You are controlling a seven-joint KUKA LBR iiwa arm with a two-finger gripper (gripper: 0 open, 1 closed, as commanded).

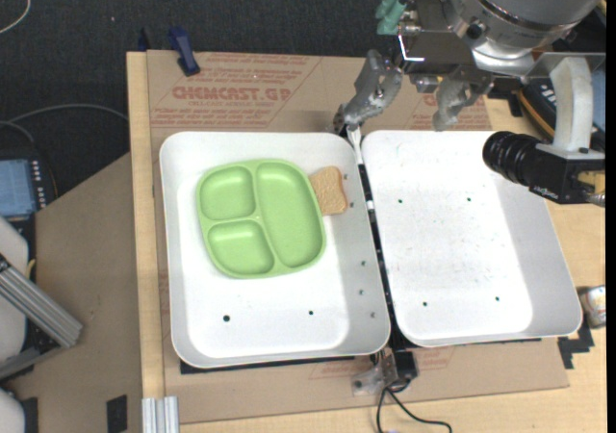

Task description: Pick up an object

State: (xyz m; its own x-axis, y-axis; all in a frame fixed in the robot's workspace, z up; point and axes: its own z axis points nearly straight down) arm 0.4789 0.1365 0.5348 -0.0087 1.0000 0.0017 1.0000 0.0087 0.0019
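The gripper [412, 102] hangs open and holds nothing above the far edge of the bins. The cracker [330, 191] lies in the left bin [269, 320], touching the green plate [260, 217]. The step is the approach; next it must move left and descend.

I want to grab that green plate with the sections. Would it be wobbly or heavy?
Probably stiff and light: the green divided plate looks like thin moulded plastic. It lies flat in the left bin, so it likely won't tip or roll. Its smooth, shiny surface may slip.
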